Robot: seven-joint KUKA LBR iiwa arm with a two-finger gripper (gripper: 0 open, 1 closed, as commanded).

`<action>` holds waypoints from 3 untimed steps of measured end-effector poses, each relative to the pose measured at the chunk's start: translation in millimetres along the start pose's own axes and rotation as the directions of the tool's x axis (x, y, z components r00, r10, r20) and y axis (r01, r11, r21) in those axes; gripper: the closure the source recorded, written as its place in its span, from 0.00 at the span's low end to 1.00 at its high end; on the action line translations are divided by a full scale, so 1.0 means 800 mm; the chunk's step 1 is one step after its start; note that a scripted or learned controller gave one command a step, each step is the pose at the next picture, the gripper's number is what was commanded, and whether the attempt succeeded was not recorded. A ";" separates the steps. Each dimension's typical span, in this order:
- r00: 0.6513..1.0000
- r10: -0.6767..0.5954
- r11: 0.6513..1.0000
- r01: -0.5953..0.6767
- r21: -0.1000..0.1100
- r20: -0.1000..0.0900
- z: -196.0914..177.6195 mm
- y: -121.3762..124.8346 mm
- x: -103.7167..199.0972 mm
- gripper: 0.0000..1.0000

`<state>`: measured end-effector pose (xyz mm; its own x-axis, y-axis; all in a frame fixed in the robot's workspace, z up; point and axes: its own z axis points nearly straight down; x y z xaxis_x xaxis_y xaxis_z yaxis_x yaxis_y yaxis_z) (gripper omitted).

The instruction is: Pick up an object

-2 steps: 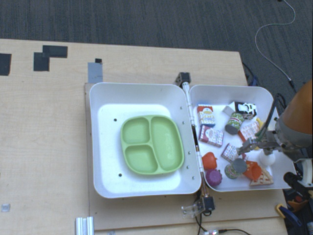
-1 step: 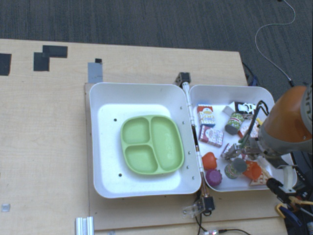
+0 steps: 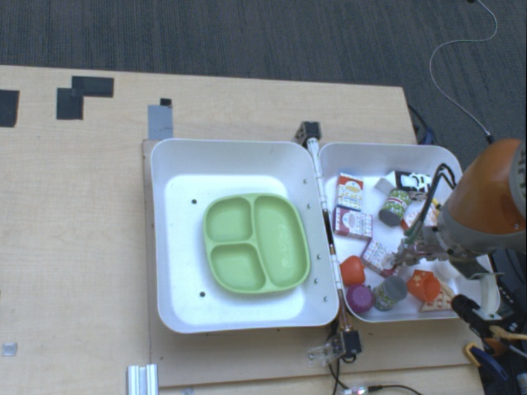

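Objects crowd right bin (image 3: 445,156) round gripper (image 3: 406,257); can't tell its grip; green tray (image 3: 256,243) in left bin (image 3: 165,220).

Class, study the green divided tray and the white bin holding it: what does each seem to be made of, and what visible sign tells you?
Green divided tray: probably moulded plastic, matte; one even pale green, rounded compartment ridges, no strong glare.
White bin: likely thin formed plastic, smooth and slightly glossy; rounded corners, curved rim, soft brightness on its floor. Neither is certain from looks alone.
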<state>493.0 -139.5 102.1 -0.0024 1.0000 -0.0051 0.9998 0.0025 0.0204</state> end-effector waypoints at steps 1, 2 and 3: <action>1.000 0.000 1.000 0.000 0.000 0.000 0.000 0.000 0.000 0.00; 1.000 -0.002 1.000 0.002 -0.004 -0.001 -0.013 0.002 0.001 1.00; 1.000 -0.002 1.000 0.002 -0.003 -0.001 -0.013 0.002 0.001 0.00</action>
<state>494.6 -138.4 112.8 -0.0042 1.0000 -0.0037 0.9997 0.0043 0.0236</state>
